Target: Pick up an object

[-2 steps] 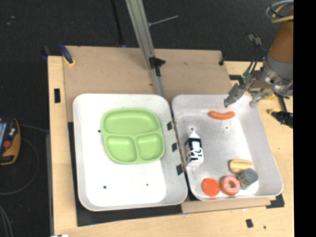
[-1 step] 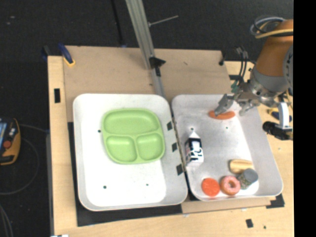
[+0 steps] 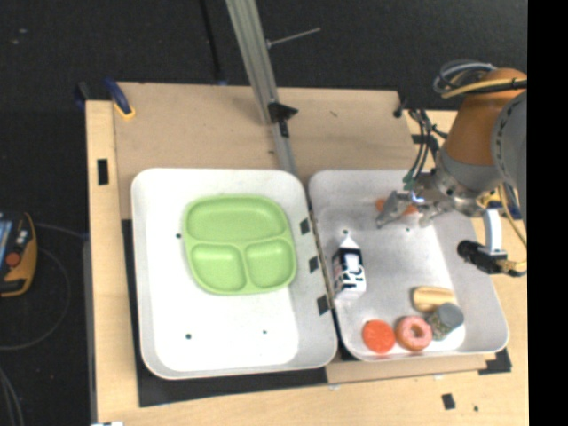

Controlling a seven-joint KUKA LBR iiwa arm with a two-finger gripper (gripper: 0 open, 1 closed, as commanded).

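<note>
My gripper [image 3: 406,211] hangs low over the upper part of the right bin [image 3: 390,264], below the orange band of the arm [image 3: 479,127]. A small orange-red piece [image 3: 386,204] shows right at the gripper's left side; whether it is held or just lies beside it is unclear. A white and black carton [image 3: 350,269] lies near the bin's left wall. Along the bin's front lie an orange round object [image 3: 379,336], a pink doughnut [image 3: 414,332], a tan bread-like piece [image 3: 432,297] and a grey object [image 3: 447,317].
The left bin [image 3: 160,327] holds a green divided plate [image 3: 240,242]. A grey metal post [image 3: 257,69] slants up from between the bins at the back. The wooden bench [image 3: 195,127] surrounds both bins.
</note>
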